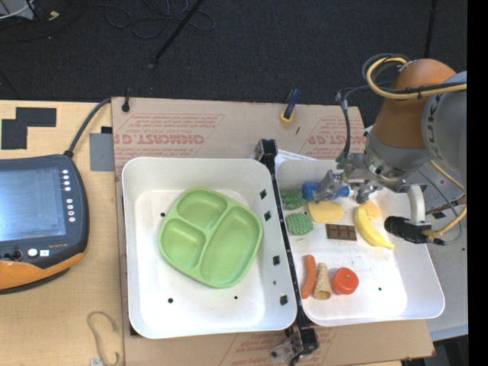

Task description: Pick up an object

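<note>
The right bin point(412, 296) holds several toy foods. A yellow block point(326, 213) lies next to a brown chocolate bar point(341, 232) and a banana point(371, 224). A small blue piece point(310, 190) and two green pieces point(292, 199) point(300, 223) sit near the bin's left wall. Toward the front lie a carrot point(308, 274), a cone point(322, 281) and a red tomato point(345, 280). My gripper point(336, 186) hangs low over the back of this bin, just above the yellow block and right of the blue piece. I see nothing gripped in it.
A green divided plate point(211, 236) lies in the left bin point(145, 296). A tablet-like pendant point(34, 212) rests on the bench at the far left. The arm's grey body and orange band point(415, 113) loom over the right bin's back right, with a black part point(408, 229) beside the banana.
</note>
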`<state>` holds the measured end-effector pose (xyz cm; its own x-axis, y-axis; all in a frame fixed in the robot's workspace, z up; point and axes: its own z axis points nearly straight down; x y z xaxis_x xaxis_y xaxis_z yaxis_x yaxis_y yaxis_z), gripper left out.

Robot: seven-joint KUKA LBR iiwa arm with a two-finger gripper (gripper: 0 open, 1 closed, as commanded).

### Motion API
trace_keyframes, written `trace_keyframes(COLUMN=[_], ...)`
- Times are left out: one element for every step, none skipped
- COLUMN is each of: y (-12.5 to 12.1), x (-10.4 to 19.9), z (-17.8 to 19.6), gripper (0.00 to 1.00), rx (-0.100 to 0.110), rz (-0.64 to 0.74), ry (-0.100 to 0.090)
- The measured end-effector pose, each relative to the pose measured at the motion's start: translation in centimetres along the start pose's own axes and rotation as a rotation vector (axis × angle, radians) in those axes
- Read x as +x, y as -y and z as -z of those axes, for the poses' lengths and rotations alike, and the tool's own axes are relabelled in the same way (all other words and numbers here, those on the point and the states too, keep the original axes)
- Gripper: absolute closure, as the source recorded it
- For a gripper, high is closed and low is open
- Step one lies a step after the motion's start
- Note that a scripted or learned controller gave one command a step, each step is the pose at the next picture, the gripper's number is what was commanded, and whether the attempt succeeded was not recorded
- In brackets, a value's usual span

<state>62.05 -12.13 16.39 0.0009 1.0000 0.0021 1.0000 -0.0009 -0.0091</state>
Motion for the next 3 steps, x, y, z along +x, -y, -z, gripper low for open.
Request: trace_keyframes(y=[-0.6,-0.6,-1.1], x=[0.3,0.4,0.0], z=[-6.2,-7.7,-5.7], gripper=[0.0,0.0,1.0], rx=[-0.001,-0.006,-0.023], rz=[0.003,0.002,-0.001], ry=[0.001,0.002,0.007])
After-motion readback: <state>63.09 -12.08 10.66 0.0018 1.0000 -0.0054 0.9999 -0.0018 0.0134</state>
